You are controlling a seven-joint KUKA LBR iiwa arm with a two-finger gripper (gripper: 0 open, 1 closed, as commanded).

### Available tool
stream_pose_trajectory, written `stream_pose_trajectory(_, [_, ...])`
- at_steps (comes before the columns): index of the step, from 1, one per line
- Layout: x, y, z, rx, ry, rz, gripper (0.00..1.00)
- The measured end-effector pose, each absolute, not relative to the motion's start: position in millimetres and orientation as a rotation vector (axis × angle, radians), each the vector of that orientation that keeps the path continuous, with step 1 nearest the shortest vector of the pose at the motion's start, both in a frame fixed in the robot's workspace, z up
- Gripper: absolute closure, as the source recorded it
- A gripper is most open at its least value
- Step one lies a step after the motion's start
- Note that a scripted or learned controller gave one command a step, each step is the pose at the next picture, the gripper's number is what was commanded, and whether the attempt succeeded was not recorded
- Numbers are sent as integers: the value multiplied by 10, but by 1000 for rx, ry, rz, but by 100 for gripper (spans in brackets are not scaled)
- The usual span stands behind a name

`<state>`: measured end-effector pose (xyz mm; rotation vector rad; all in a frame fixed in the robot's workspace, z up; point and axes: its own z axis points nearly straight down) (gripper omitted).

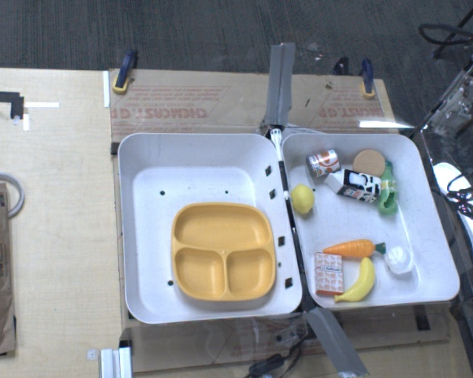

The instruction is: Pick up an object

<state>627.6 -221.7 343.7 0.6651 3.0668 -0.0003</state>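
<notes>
We see yellow divided tray [223, 252] alone in left bin [142, 211]. Right bin [426, 211] crowded: lemon [302, 199] near divider, can [324, 163], round biscuit [370, 162], carrot [349, 248], banana [360, 282], carton [329, 274]. Jaw state: we cannot tell.

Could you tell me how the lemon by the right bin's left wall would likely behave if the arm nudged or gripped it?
The lemon looks rounded, so it would probably roll. It seems smooth, perhaps slippery to grip.
</notes>
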Motion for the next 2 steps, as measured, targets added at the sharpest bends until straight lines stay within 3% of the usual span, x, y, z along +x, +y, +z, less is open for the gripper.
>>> stream_pose_trajectory(1, [6458, -2212, 3177, 300, 3124, 0, 100])
stream_pose_trajectory(2, [6333, -2214, 3355, 69, 3135, -1, 100])
